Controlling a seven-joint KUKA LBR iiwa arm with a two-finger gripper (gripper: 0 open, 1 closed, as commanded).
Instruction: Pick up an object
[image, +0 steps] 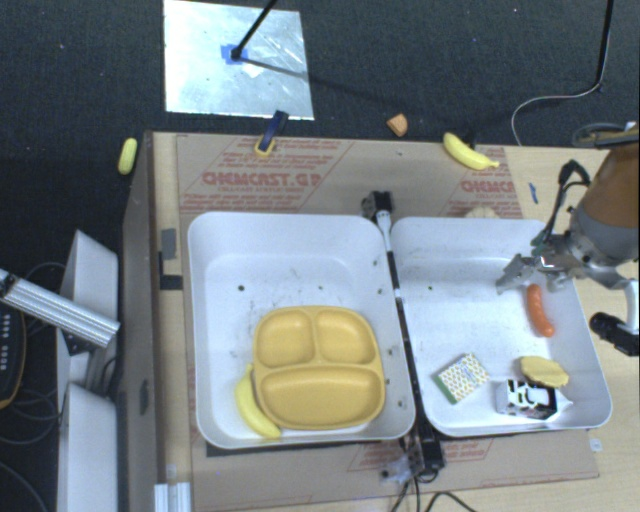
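My gripper (540, 272) hangs over the far right part of the right bin (450, 250), and its fingers look spread open. Right under it lies an orange sausage-shaped toy (540, 311) on the bin floor, its upper end close to the fingers; nothing visibly sits between them. Along the front of the same bin are a green-and-white patterned block (462, 377), a yellow piece (543, 371) and a black-and-white item (527, 399). The left bin (230, 250) holds a yellow divided plate (320, 365) with a banana (255, 405) against its left edge.
On the bench behind the bins lie a second banana (468, 152) and a blue-and-yellow tool (270, 132). A small orange piece (398, 124) and a yellow object (127, 155) sit on the dark floor. A cable (383, 208) runs between the bins.
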